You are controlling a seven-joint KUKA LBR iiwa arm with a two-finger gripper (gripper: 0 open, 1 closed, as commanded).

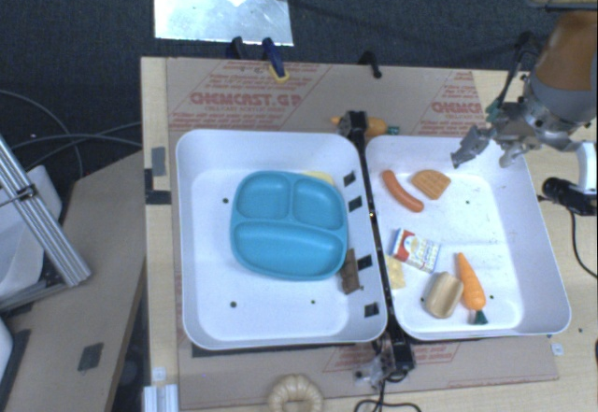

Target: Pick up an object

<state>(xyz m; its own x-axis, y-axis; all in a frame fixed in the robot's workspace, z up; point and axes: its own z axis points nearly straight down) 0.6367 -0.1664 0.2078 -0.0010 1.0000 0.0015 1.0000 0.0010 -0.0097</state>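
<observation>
My gripper [489,150] hangs over the far right corner of the right bin [533,242], its two fingers spread apart with nothing between them. In that bin lie a red sausage [402,191], an orange ridged bread piece [431,183], a small printed box [415,249], a carrot [470,282] and a tan cylinder [442,294]. The bread piece sits just left of and below the gripper.
The left bin [201,242] holds a blue divided plate [289,223], with a brown piece [350,274] at its right edge. A yellow item [375,127] lies behind the bins. A ring-shaped object [295,394] rests at the bench front.
</observation>
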